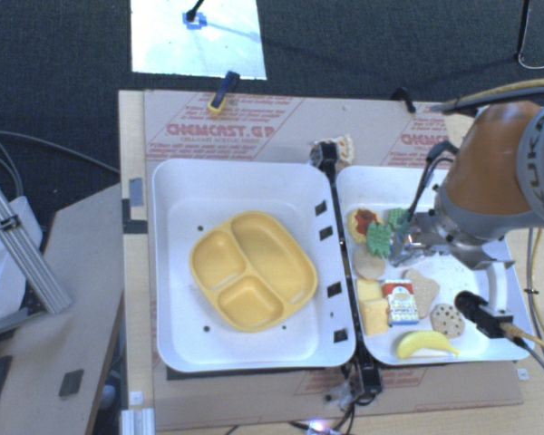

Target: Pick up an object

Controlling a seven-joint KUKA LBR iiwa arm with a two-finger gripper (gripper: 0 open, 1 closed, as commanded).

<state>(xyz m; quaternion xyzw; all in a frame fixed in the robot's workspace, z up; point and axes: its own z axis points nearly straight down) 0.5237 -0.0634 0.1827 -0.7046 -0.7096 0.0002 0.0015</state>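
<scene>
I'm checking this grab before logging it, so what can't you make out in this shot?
- Gripper fingers: too small and blurred, camera view, whether they clasp the green toy.
- Right bin far-right side: hidden under the arm.
- Small carton label: too small to read.

Glossy smooth plastic yellow tray [252, 281]; matt white plastic bins [177, 207]; paper-covered board [222, 132] under them; glossy yellow banana [426, 343]; dark rough carpet [54, 53].
</scene>
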